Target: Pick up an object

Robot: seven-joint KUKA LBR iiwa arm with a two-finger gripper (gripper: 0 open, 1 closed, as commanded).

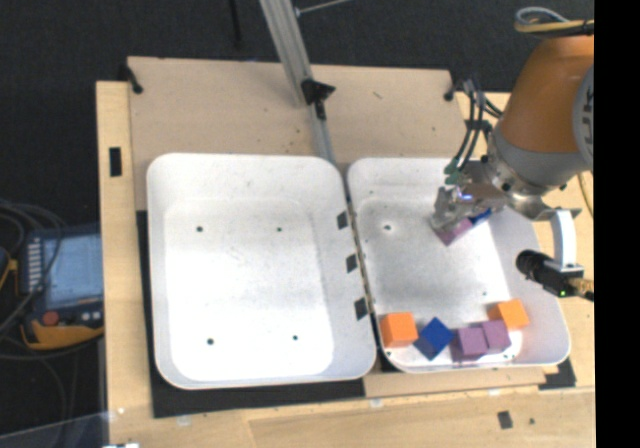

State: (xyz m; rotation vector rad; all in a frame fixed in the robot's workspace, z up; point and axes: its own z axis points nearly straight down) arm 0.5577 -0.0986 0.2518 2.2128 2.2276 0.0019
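1. Left of the bench's middle sits the left white bin (250, 266), with no blocks showing on its floor.
2. Along the near wall of the right white bin (420, 276) lie an orange block (399, 328), a blue block (434, 337), two purple blocks (482, 340) and another orange block (513, 313).
3. Farther back and right, the gripper (455, 211) hangs over that bin; a purple block (453, 229) sits directly beneath its tip, touching or nearly so. Whether it grips it cannot be told.
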